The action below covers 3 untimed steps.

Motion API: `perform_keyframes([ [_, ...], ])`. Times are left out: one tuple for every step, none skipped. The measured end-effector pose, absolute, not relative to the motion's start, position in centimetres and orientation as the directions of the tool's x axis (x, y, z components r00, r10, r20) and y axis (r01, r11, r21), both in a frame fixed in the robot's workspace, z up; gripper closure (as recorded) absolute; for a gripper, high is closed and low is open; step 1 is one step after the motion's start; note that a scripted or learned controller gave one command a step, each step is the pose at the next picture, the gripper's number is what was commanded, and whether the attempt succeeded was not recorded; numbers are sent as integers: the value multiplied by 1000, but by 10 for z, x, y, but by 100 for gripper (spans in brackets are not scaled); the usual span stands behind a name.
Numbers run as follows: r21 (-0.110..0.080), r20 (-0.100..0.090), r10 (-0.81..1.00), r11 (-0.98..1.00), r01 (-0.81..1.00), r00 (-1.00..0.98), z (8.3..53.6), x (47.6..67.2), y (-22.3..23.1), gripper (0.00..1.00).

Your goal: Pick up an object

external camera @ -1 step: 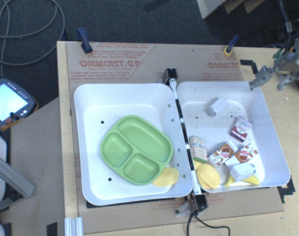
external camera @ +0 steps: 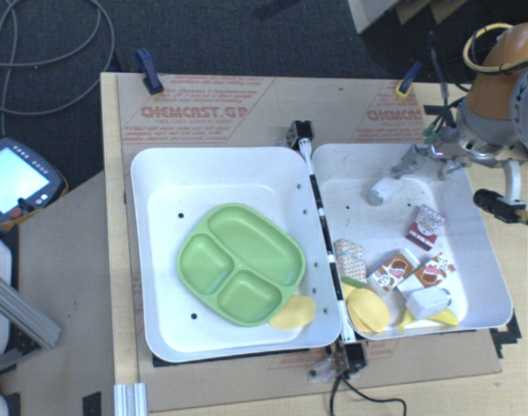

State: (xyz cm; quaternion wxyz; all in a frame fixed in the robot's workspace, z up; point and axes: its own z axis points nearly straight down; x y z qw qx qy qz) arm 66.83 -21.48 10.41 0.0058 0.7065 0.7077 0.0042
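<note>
Under bins, board [external camera: 203,107] reads "CHEMCAST GP"; tool [external camera: 387,187] over right bin [external camera: 493,267], grip state unclear.

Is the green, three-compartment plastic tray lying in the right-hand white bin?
No: the green three-compartment plastic tray lies in the left white bin, while the right white bin holds small cartons and yellow pieces.
</note>
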Motion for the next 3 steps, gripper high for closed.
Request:
perform_keyframes([
  [0,-1,1000,-1,1000,1,85,565,-206,0],
  [2,-1,1000,-1,1000,1,95,566,-206,100],
  [0,1,1000,1,1000,-1,85,545,-141,100],
])
